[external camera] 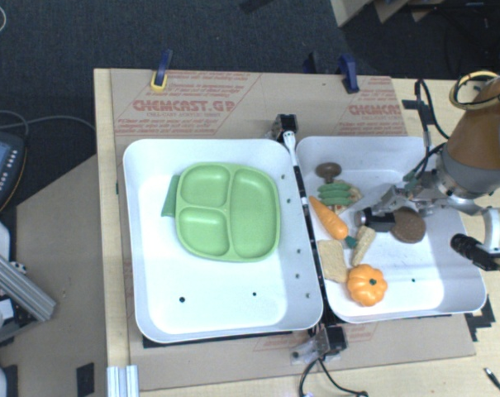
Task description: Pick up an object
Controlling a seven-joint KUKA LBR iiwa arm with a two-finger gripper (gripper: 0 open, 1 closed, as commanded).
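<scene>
Item 1: left shallow white plastic bin (pixel 150 246). It holds 1 light green plastic plate with 3 compartments (pixel 229 212), lying flat in the upper middle of the bin floor.

Item 2: right shallow white plastic bin (pixel 448 292), touching the left bin along their shared edge. My arm reaches into it from the right, the orange band (pixel 479 135) sitting above the grey wrist.

Item 3: my gripper (pixel 372 217), low over the middle of the right bin, pointing left. I cannot tell whether my fingers are spread or closed (the dark tips blur together against the bin floor), and nothing is visibly between them.

Item 4: contents of the right bin, 7 pieces counted.
- 1 small brown mushroom-shaped toy (pixel 329 171), near the upper left, apart from my gripper.
- 1 dark green ridged toy vegetable (pixel 335 193), just below the mushroom.
- 1 orange plastic carrot (pixel 328 219), slanting down and right beside the bin's left wall, its lower end near my fingertips.
- 1 pale tan stick-shaped piece (pixel 363 244), just below my gripper.
- 1 flat beige cracker-like piece (pixel 333 260), under the carrot's lower end.
- 1 small orange plastic pumpkin with a green stem (pixel 366 285), at the lower middle, touching the beige piece.
- 1 round brown disc (pixel 409 227), just beside my wrist, partly hidden by it.

Item 5: brown cardboard sheet with red printed lettering (pixel 192 102), under both bins.
</scene>
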